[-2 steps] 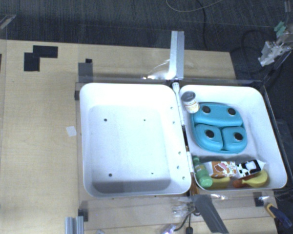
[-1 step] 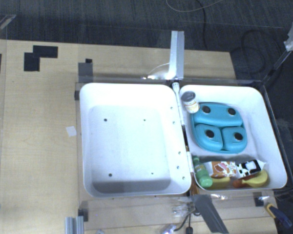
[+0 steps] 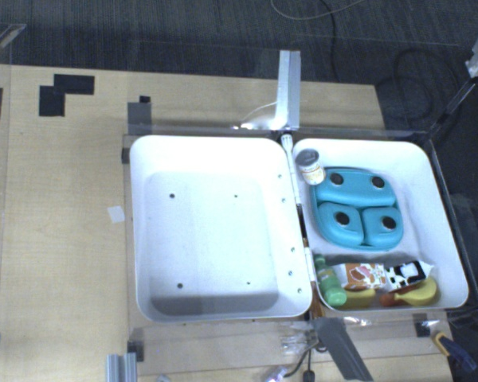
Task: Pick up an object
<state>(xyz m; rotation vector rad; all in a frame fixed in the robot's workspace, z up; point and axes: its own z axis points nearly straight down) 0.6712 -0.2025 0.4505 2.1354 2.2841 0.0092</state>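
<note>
I'm getting even, soft overhead light. The white bins are glaring slightly, a faint shadow is lying toward six o'clock in the left one, and everything's looking mildly blurred and grainy.

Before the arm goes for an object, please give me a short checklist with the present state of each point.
1. Objects lie in the right bin: ok.
2. Blue tray is free from above: ok.
3. Small jar has room beside the bin wall: not ok, it sits in the corner.
4. Bottle lies apart from the yellow toy: not ok, packed together.
5. Gripper state: cannot tell.
</note>
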